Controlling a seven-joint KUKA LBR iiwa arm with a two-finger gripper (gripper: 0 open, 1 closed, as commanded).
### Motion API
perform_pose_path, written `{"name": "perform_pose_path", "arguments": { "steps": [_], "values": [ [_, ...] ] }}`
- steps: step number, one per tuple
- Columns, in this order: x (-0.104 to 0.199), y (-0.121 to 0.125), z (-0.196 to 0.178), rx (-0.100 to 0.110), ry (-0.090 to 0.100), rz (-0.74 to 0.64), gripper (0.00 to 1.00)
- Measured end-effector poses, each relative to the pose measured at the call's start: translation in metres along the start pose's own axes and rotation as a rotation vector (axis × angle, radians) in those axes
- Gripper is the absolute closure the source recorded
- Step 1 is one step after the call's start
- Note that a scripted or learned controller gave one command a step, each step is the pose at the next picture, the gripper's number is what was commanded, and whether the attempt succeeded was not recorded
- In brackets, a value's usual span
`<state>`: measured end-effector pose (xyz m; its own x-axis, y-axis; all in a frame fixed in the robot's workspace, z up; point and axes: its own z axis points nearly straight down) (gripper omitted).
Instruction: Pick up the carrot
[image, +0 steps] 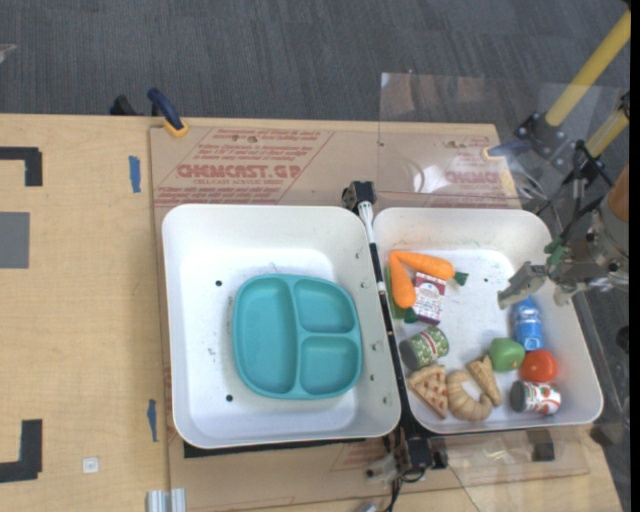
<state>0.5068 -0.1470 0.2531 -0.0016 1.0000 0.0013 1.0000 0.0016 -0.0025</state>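
In the camera view, the carrot (422, 265) lies in the right bin (480, 228), near its upper left corner, touching a second orange vegetable (401, 287) and a small red-and-white carton (429, 297). The gripper (535, 283) hovers over the bin's right side, above a blue can (527, 326); whether its claw is apart or together, I cannot tell.

A teal divided plate (297, 336) lies in the left bin (190, 300). In the right bin (470, 225) sit a blue can (527, 326), a tomato (539, 366), a green pepper (506, 353), a pizza slice (430, 388), a croissant (467, 396) and a small red-and-white carton (429, 298)
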Motion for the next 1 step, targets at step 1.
{"name": "perform_pose_path", "arguments": {
  "steps": [1],
  "values": [
    [0.0604, 0.1202, 0.0258, -0.003, 0.000, -0.162, 0.00]
  ]
}}
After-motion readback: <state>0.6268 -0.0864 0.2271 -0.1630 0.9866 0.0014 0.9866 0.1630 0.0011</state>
